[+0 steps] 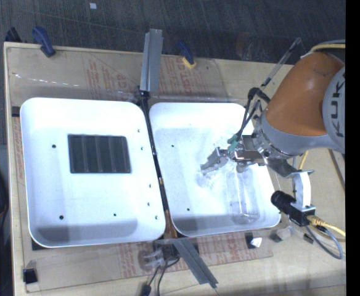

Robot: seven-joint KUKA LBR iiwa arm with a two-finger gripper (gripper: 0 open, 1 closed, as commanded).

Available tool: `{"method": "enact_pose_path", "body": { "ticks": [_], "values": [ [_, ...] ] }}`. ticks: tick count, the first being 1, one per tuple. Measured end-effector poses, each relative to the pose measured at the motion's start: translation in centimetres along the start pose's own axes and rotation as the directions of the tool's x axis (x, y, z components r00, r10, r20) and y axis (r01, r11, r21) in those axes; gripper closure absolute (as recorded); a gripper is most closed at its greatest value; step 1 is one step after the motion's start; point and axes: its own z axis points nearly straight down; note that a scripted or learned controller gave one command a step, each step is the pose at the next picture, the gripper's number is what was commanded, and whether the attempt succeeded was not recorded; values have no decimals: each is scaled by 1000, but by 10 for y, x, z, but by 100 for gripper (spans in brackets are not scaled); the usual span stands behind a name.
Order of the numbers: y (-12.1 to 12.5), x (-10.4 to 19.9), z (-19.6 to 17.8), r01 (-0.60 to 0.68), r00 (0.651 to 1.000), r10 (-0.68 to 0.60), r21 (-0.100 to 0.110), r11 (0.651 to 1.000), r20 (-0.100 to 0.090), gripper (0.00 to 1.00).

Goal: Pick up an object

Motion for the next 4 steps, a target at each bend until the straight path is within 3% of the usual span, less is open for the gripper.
{"method": "enact_pose_path", "body": {
  "ticks": [1,2,3,4],
  "values": [
    [-4,8,-51,-148,989,148,-5,989,2,0],
    [-5,-3,-80,-416,909,416,-4,909,2,0],
    [-6,-28,-21,-39,999,39,1,999,0,0],
    [16,-73,-30,-157,988,157,-3,988,2,0]
  ]
}}
